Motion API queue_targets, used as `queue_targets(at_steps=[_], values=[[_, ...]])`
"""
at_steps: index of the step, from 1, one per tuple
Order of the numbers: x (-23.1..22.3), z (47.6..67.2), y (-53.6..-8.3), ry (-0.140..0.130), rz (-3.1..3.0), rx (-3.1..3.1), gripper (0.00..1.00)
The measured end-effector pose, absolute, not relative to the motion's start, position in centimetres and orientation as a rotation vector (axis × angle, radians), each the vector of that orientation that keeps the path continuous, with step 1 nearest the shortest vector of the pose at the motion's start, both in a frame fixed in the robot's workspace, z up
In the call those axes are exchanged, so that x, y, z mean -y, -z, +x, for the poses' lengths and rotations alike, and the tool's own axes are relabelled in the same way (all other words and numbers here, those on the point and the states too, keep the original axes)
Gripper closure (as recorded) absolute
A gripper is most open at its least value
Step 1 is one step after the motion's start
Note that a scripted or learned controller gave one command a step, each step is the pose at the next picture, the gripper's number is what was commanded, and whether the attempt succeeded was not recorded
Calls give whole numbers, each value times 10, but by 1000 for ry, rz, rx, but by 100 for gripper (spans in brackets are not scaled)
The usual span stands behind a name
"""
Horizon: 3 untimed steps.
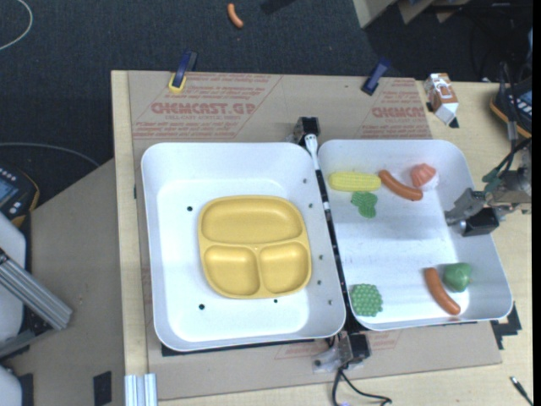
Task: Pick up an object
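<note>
Two clamps, one yellow-tipped and one dark blue, grip the far edge of the desk, a small orange piece lies on the dark floor beyond, and a small printed carton sits at the desk's far right corner.

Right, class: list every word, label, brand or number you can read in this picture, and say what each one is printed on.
"CHEMCAST G P": red print on the brown protective paper of the board behind the left bin; final letters uncertain.
"CHEMCAST": same red print, partly readable, on the paper behind the right bin.
Small carton at the board's far right corner: printing too small to read.
</note>
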<state>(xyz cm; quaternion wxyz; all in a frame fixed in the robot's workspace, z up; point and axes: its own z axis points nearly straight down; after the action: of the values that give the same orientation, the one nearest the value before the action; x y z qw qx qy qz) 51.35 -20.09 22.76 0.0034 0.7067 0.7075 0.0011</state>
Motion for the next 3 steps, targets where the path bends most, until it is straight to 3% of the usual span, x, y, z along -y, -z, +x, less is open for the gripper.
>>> queue_targets(at_steps=[3], values=[[52,590,-235,-6,2212,-2226,100]])
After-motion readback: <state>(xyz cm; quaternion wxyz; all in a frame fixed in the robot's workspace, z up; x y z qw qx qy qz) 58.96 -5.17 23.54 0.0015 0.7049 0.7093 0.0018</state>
